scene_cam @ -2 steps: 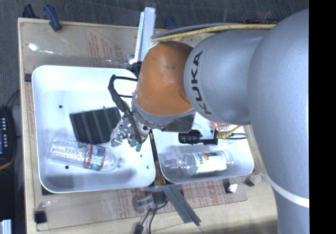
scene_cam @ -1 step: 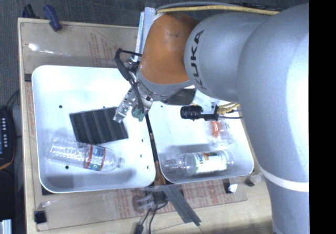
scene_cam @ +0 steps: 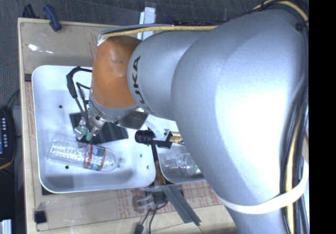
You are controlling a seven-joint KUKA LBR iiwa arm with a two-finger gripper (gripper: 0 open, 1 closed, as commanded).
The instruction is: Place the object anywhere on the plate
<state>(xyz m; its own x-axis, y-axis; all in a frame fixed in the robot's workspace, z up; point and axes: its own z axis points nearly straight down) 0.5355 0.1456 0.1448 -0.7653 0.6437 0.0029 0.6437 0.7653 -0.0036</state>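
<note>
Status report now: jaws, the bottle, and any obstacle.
Gripper low in left bin, right above plastic bottle. Bottle lying on its side on bin floor. Arm covers most of right bin.

Slanted overhead view onto bins

Robot lab (KUKA arm over benchtop white bins)
</note>
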